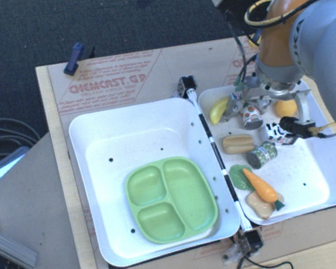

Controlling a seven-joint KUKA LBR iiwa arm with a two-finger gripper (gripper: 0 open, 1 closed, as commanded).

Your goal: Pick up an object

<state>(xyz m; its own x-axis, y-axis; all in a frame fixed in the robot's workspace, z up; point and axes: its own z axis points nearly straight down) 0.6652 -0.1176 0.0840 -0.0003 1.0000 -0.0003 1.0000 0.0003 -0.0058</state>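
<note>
So the gripper (250,109) is down low in the right bin (332,188), near its far end, and I honestly can't tell what state it's in, the wrist hardware blocks the business end. Nothing visibly held, so I'd call this the reach/descent step of the pick, not the lift.

What's around it: a banana (218,111) sits just beside the tool on the side toward the divider between the bins. An orange fruit (286,107) is just on the tool's other side, tucked under the arm. Right below the tool, toward the camera, there's a tan bread roll (238,144), and past that a small can (262,154) lying on its side. Further out on the near side are a carrot (261,186) and a pale potato-like lump (259,205), well apart from the tool. There's also a black-and-white toy (278,130) close to the roll.

The left bin (91,137) has a green divided tray (170,199), far from the action.

My guess is the banana or whatever's directly under the tool is the target. Next move needs a clean close and a straight lift, since stuff is crowded there.
</note>
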